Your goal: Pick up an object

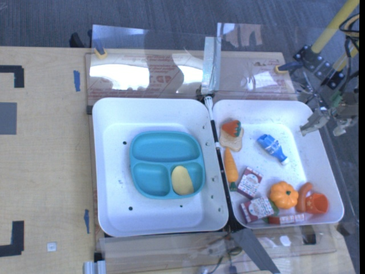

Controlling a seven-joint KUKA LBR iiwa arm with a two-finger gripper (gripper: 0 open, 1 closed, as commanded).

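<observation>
The gripper hangs over the far right edge of the right bin; whether its jaws are open I cannot tell, but nothing seems held. A blue packet lies nearest it, an orange pumpkin nearer; the left bin holds a teal tray.

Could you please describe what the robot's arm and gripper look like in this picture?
At the right edge, the gripper is a small grey and dark metal assembly with pale tips. Dark cables loop around it, and a yellow bar slants above, beside a black bracket.
</observation>
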